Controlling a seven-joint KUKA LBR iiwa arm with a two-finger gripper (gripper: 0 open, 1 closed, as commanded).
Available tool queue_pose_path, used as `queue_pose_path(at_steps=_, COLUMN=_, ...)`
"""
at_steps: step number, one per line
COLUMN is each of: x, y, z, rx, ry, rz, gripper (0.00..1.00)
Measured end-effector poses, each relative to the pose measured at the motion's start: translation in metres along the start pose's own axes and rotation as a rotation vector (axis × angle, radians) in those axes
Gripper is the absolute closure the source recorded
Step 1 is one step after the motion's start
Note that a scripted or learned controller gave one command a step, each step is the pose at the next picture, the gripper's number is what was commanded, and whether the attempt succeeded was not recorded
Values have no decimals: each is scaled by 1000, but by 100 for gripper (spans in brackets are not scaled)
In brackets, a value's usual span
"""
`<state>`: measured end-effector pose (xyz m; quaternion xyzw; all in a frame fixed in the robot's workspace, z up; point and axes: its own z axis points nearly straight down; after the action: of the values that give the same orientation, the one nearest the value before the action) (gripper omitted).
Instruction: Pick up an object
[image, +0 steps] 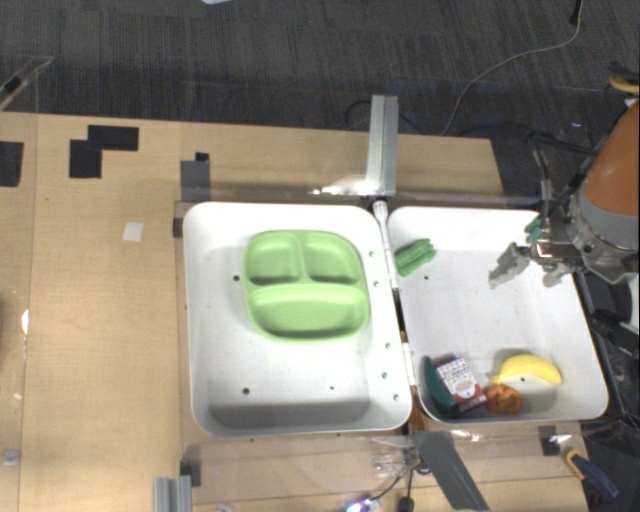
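The grey two-finger gripper (528, 263) hangs open and empty over the right shallow white bin (590, 345), so it should centre above one object, such as the yellow plastic banana (530, 371) near the front wall, before descending.

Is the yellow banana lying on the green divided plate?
No, the banana lies in the right bin; the plate is in the left bin.

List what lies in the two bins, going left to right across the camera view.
green divided plate → small green block → small printed carton → orange-brown item → banana, with the gripper hovering above the right bin.
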<state>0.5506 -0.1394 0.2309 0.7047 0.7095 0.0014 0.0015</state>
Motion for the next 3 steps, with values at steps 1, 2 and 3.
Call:
queue_pose_path(at_steps=1, x=-21, y=-38, z=10, rx=0, ry=-1, rz=-115, gripper=0)
queue_pose_path(at_steps=2, x=34, y=-27, z=139, rx=-13, ry=-5, rz=-321, gripper=0)
queue_pose_path(at_steps=3, x=56, y=-10, z=34, rx=-3, ry=-1, rz=-431, gripper=0)
